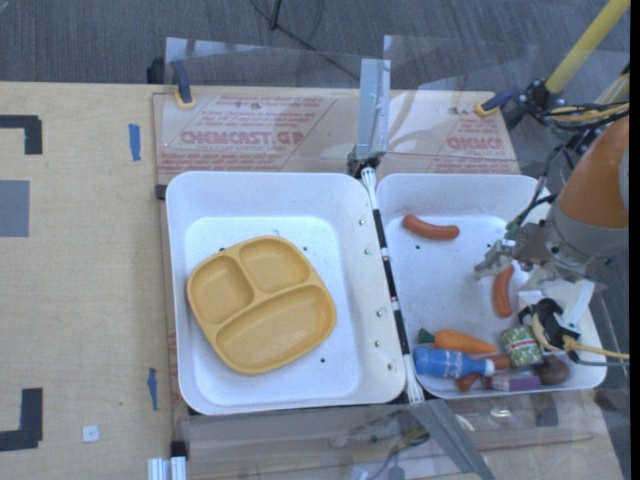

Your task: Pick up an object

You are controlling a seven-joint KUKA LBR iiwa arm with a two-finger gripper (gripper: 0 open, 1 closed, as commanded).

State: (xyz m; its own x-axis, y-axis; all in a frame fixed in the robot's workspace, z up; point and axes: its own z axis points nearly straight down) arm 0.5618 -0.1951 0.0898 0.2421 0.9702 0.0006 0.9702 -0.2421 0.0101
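The right bin holds several small items. A reddish sausage lies near its back left. A second sausage lies upright in the picture near the right wall. My gripper hangs low over the right side of this bin, just above the top end of that second sausage. Whether it touches the sausage cannot be made out. Along the front wall lie a carrot, a blue bottle, a green can and a dark purple piece.
The left bin holds a yellow divided plate. The grey arm with its orange band covers the right bin's right wall. Cables hang near the front right corner. A metal post stands behind the bins.
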